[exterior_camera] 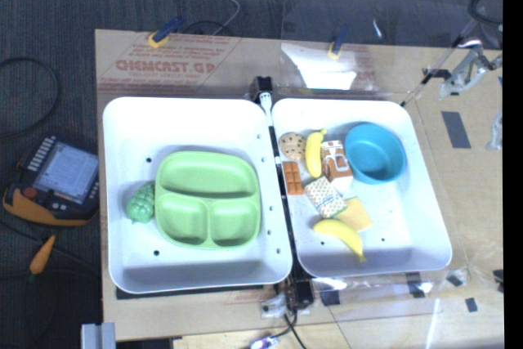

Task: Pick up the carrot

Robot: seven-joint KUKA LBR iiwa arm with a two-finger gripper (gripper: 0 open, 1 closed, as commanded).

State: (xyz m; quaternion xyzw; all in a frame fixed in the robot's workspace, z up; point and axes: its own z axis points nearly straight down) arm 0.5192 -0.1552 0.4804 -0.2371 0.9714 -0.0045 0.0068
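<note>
A small orange tapered thing with a greenish tip, which looks like the carrot [41, 254], lies outside the bins on the dark floor at the far left, below a pendant. In the right bin [425, 212] the orange-toned items are a brown-orange bar [292, 176] by the left wall and a yellow-orange wedge [357, 215] near the middle.
The right bin also holds a blue bowl [375, 152], two bananas [314, 154] [341, 234], a cookie [291, 145], a small box [335, 161] and a checkered packet [324, 195]. The left bin [122, 127] holds a green divided plate [207, 198] and a green vegetable [141, 203]. A pendant [57, 180] lies at left.
</note>
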